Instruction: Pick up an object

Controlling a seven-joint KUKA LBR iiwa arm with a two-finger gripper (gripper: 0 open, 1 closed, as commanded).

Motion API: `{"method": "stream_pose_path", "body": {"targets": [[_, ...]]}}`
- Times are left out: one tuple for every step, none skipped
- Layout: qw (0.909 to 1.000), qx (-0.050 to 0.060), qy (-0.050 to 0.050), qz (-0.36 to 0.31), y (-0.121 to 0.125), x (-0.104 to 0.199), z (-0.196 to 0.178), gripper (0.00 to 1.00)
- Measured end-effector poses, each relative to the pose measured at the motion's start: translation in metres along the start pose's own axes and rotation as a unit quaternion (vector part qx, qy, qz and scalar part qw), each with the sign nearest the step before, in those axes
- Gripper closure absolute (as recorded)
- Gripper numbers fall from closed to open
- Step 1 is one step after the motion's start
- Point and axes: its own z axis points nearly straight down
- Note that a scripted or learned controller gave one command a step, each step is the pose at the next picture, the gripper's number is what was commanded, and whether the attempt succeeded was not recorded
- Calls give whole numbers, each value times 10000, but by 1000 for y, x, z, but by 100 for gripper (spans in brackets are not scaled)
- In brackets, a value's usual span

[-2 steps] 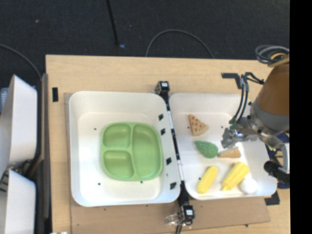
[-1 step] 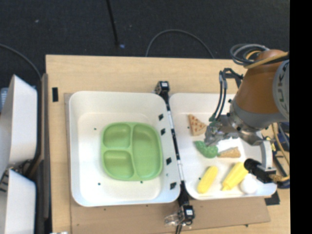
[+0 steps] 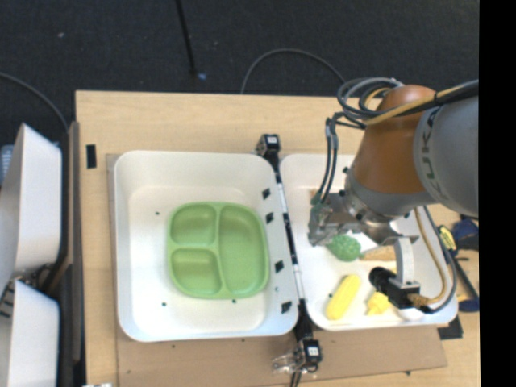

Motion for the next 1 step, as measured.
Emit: {"method": "stream_pose_path", "body": {"targets": [[10000,-17,1,-4,-2,50,-20,100]]}}
